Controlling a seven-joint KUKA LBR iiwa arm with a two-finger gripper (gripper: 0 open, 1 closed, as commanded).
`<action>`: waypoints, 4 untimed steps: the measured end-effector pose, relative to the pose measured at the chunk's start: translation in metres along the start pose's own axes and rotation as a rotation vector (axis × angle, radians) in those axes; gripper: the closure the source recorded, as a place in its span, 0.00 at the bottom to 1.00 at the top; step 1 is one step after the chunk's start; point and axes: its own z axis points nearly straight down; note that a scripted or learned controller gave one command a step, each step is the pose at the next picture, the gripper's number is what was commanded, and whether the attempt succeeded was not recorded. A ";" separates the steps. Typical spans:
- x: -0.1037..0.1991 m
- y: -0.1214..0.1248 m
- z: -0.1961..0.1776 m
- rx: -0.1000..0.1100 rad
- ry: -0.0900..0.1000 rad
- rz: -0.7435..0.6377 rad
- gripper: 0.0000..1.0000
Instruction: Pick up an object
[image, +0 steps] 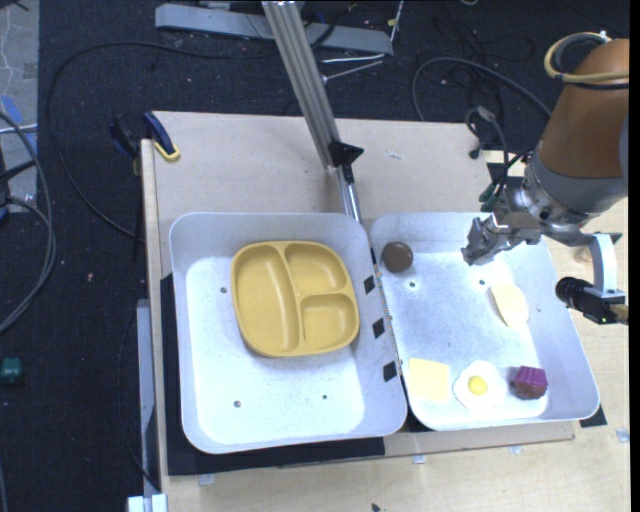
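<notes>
while the gripper (484, 243) hangs over the right bin's (566, 330) far edge, its grip unreadable, open floor separates it from a pale yellow slice (510, 303).

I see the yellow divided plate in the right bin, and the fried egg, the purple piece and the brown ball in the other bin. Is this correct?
Not quite. The camera view shows the yellow divided plate in the left bin; the fried egg, purple piece and brown ball lie in the right bin.

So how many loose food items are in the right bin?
5: a brown ball at the far left corner, a pale wedge mid-right, and a yellow slice, fried egg and purple piece along the near edge.
</notes>
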 end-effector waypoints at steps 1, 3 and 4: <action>0.000 0.001 -0.014 0.004 0.000 0.001 1.00; 0.096 0.021 -0.007 0.005 0.001 -0.003 1.00; 0.137 0.031 0.010 0.009 0.002 -0.002 1.00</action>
